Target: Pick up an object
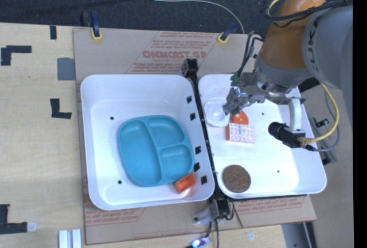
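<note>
**Two bins, a tray on the left and small items on the right**

At the left of centre sits the left bin (92,143), a shallow white tub. A blue divided tray (153,149) with three compartments lies flat in its middle, tilted a little against the bin's edges. Just beside the tray's lower right corner, against the bin's lower right wall, rests a small orange object (184,183).

A black divider strip separates the two tubs. The right bin (298,175) holds several things. Near its upper left lies a clear round cup or lid (215,114), hard to make out against the white. Just right of it is an orange and white packet (240,128), lying flat in the upper middle of the bin. At the lower left of this bin sits a brown round disc (235,178), well apart from the packet.

The gripper (234,104) hangs over the upper left of the right bin, just above the packet's upper end and beside the clear cup. I cannot tell from this angle whether it is parted or closed.
</note>
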`<action>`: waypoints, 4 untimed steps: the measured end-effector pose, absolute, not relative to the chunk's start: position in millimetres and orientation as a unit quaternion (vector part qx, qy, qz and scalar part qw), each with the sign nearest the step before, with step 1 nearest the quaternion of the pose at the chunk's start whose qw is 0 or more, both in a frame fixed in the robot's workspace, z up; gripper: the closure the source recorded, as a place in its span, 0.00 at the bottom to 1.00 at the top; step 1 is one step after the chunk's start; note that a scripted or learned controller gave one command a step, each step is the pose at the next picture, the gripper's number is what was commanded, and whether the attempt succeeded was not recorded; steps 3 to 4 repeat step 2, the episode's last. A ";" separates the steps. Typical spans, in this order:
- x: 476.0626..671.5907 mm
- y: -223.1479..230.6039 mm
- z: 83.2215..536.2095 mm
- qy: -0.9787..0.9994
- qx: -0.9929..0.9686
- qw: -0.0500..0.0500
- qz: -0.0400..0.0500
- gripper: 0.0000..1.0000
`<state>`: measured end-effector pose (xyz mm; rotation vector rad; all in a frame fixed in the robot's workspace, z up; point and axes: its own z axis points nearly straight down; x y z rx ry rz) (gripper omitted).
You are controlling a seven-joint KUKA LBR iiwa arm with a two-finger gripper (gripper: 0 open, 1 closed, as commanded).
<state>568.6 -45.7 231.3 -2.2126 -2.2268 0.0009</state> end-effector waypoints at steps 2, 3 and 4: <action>605.1 63.6 218.6 -0.709 -0.705 0.001 0.001 1.00; 605.1 63.6 218.6 -0.709 -0.705 0.001 0.001 1.00; 605.1 63.6 218.6 -0.709 -0.705 0.001 0.001 1.00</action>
